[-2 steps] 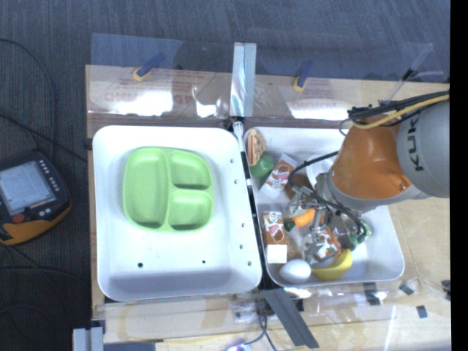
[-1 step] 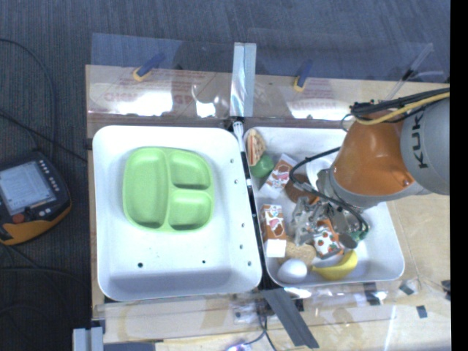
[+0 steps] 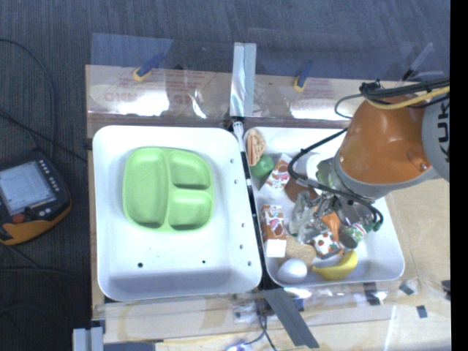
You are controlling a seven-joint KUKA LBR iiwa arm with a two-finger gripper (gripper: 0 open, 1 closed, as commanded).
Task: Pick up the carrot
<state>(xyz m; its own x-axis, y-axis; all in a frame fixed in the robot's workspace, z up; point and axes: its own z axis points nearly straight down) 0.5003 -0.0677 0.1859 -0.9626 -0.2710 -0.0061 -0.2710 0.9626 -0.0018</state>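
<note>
Lying on the dark carpet off the bench's left edge is a pendant (image 3: pixel 29 190), its screen facing up and a black cable running away from it. On the bench, the left bin (image 3: pixel 110 269) carries a green tray (image 3: pixel 168 189) with three compartments, set toward the bin's far half and nearer its left wall than its right. A metal strip (image 3: pixel 243 79) stands at the far edge between the two bins. The right bin (image 3: pixel 391 258) is crowded: against its left wall at the far corner lies a hot dog (image 3: pixel 254 148), with a green pepper (image 3: pixel 261 169) just below it and a small red-and-white carton (image 3: pixel 279 175) beside that. Further toward the near edge, along the same wall, sit a brown printed box (image 3: pixel 273 221) and a white cube (image 3: pixel 276 248), and a white egg (image 3: pixel 294 270) lies at the near wall. A banana (image 3: pixel 338 267) curves along the near edge, touching a red-and-white piece (image 3: pixel 327 247) above it. The gripper (image 3: pixel 322 221) hangs over the bin's middle, under the orange band (image 3: pixel 384 145); its fingers are lost among the clutter, so I cannot tell how wide they stand. The carrot (image 3: pixel 331 220), a small orange piece, shows right at the gripper, near the bin's centre and just above the banana; whether it is between the fingers cannot be told.
</note>
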